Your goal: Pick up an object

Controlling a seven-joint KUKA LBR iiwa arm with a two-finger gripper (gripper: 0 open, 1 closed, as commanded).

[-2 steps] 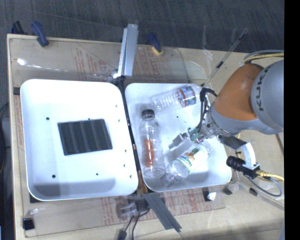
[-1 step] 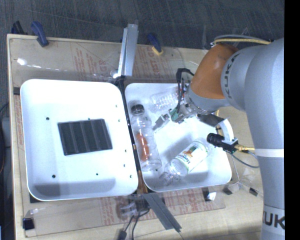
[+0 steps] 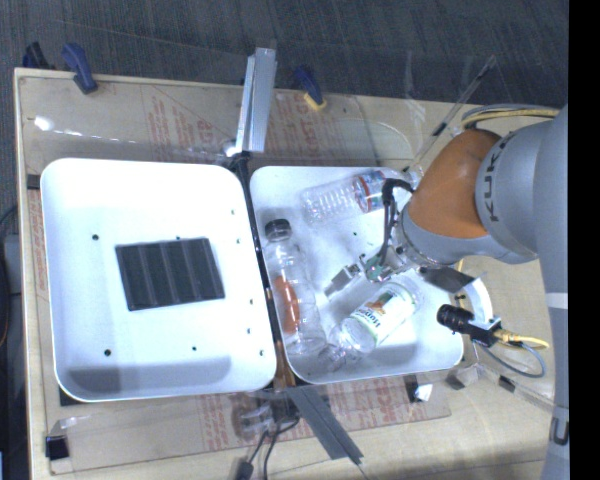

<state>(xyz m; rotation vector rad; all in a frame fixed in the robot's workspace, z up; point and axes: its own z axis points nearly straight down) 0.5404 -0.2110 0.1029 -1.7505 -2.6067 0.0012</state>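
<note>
the grey arm with its orange band reaches in from the right and hangs over the right bin (image 3: pixel 435 363), its gripper (image 3: pixel 378 266) low among a jumble of clear plastic bottles. you cannot tell from this angle how the gripper is set, and nothing is visibly caught in it, so count no object as picked.

nearest the tool is the bottle with a green and white label (image 3: pixel 380 315), lying tilted just below it near the bin's middle. another clear bottle (image 3: pixel 338 200) lies across the top of the bin, its blue-labelled end toward the arm. a third, dark-capped bottle (image 3: pixel 285 288), with something orange inside or beneath it, runs along the left wall. the left bin (image 3: pixel 70 268) holds a dark ribbed panel (image 3: pixel 169 272).

to do this step well, you would likely aim square across the labelled bottle's body, not its neck, since smooth round plastic may roll or squirt free. come down centred, close firmly, then lift straight before judging the catch.
</note>
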